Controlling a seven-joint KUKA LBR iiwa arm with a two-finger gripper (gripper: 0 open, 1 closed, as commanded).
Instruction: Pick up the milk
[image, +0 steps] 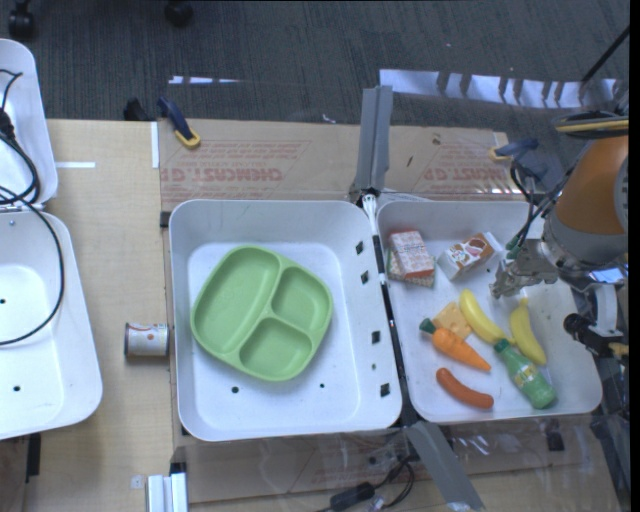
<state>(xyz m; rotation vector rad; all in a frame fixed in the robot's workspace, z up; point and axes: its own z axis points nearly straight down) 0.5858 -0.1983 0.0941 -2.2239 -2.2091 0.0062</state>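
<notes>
Desk (100, 150): light wood w/ cardboard sheet under bins.
Floor (300, 40): dark grey carpet.
End effector (512, 278): above right bin (420, 395), nr milk (468, 255); grip state can't be told.

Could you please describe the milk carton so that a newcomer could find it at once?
Look in the right bin, along its far side. Two small cartons lie there; the milk carton is the white and red one nearer the gripper, while its neighbour, the box, is reddish-brown.
</notes>
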